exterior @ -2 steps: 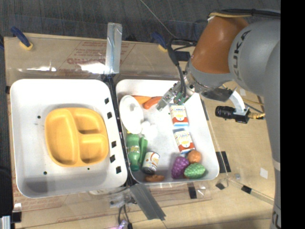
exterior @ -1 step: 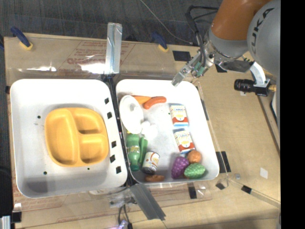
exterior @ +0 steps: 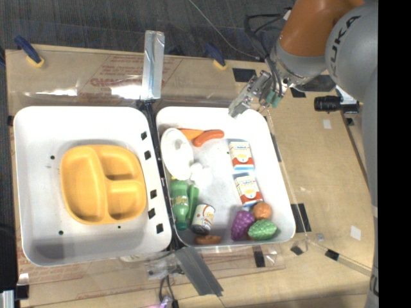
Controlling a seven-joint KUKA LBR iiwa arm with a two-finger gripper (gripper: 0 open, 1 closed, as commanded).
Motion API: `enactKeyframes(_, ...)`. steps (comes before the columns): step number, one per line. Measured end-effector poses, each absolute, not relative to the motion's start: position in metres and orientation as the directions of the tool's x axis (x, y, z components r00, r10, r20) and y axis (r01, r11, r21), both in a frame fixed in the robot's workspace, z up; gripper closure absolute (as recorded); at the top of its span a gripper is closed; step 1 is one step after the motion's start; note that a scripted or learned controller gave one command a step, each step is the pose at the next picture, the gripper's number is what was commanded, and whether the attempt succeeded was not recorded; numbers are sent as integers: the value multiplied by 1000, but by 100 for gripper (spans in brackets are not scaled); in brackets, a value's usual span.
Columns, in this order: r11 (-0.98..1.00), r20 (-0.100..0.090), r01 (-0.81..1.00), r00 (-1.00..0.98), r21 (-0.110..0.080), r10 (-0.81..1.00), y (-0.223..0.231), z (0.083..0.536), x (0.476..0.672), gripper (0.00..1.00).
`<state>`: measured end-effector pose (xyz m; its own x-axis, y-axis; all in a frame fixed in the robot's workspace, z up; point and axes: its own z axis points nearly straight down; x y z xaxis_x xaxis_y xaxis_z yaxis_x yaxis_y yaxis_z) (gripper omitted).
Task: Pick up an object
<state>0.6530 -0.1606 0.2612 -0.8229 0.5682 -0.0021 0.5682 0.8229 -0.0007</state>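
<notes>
**A:** Where are the things to be picked up?

**B:** They all lie in the right-hand shallow white plastic bin (exterior: 277,172). Along its right side are two small white cartons with red and blue labels (exterior: 243,171), one behind the other. At the near right corner sit a bunch of purple toy grapes (exterior: 241,224), a green knobbly toy fruit (exterior: 262,230) and a small orange ball-shaped fruit (exterior: 261,210), all touching. At the near left are a green plastic bottle (exterior: 180,201) and a small printed can (exterior: 203,217) lying on its side. At the far end are a white cup-like object (exterior: 175,151) and an orange-red toy sausage (exterior: 208,136).

**A:** How far along is the task?

**B:** Barely begun, I judge. The grey two-finger gripper (exterior: 247,100) hangs at the bin's far right corner, above the rim, with nothing between its fingers. I cannot tell how wide they are set. Choosing a thing, descending, closing and lifting all remain.

**A:** What else is around, and what is in the way?

**B:** The left-hand white bin (exterior: 29,172) holds a yellow divided plastic tray (exterior: 103,183). Both bins rest on a brown tabletop (exterior: 321,172). The crowding could hinder a grasp: the fruits press against one another and the bin wall.
</notes>
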Motion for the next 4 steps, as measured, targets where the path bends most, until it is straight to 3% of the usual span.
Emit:
enactKeyframes(1,911,-1,412,-911,0,412,-176,220,628,100)
enactKeyframes(2,914,-5,407,-914,0,407,-175,232,630,100)
enactKeyframes(3,956,4,294,-956,-1,294,-211,159,570,100)
enactKeyframes(4,925,-3,380,-925,0,380,-210,155,604,100)
